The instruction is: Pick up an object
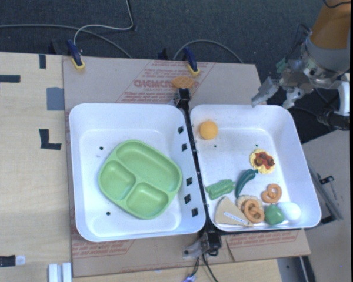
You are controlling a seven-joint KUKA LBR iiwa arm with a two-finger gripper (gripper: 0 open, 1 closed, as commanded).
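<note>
Hand [275,94] hovered above the right white bin's [241,117] far rim, fingers spread wide, holding nothing. Approach step judged. Nearest candidate, a small orange ball [208,130], lay alone near the divider. Next move would call for travel left and descent.

This is a robotics lab, set up for testing rather than living. A cardboard sheet [223,78] is held to the tabletop [23,175] by blue and yellow clamps [76,56], and two white bins [82,175] sit side by side on it, joined by black clips. Loose cables [106,28] trail over the dark carpet [223,10]. Toy plastic food [263,161] and a green divided tray [140,178] serve as props, with a grey and orange industrial arm [329,34] alongside.
</note>
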